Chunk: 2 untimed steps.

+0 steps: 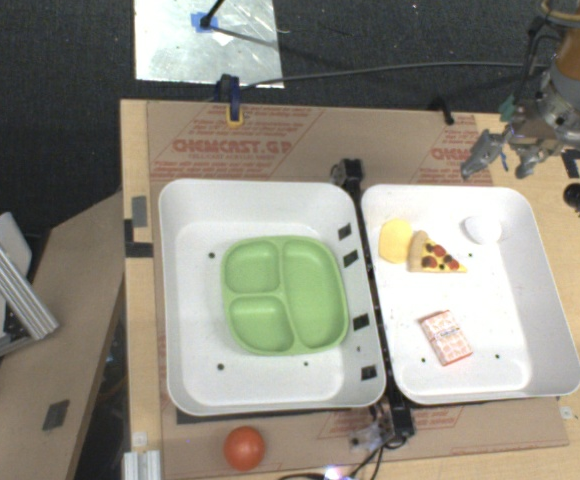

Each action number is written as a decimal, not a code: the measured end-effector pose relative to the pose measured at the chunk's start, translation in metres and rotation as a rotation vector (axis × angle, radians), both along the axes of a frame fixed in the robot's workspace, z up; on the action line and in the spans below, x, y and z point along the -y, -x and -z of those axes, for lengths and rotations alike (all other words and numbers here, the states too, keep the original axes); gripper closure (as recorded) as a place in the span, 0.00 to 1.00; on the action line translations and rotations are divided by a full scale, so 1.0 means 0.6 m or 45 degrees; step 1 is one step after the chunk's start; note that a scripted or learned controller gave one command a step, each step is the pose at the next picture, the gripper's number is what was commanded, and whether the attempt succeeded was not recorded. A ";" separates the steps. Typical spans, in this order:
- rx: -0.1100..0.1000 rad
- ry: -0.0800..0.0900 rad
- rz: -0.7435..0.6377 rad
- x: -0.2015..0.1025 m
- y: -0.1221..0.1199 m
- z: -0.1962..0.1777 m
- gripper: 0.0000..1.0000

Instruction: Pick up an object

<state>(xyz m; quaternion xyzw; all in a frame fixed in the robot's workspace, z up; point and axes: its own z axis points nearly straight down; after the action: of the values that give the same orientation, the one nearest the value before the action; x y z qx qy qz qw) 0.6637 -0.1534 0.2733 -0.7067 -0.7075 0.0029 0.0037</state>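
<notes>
Camera view showed me the gripper [502, 155] hanging with fingers spread and nothing between them above the far right corner of the right bin [540, 268], where a yellow block [395, 239], pizza slice [437, 256], white disc [482, 229] and red-patterned box [445, 336] lay.

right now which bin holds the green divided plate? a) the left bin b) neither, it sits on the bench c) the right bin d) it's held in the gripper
a, the green divided plate lies flat inside the left bin, while the right bin holds the pizza slice toy, a yellow piece, a white round item and a small red box.
</notes>
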 end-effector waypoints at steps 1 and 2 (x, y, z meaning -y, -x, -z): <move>0.015 0.002 -0.003 -0.001 -0.003 -0.013 0.00; 0.010 0.002 0.000 0.015 0.002 0.069 0.00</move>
<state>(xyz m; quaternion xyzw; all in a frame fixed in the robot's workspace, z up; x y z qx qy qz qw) 0.6626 -0.1627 0.2318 -0.7068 -0.7074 0.0009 0.0003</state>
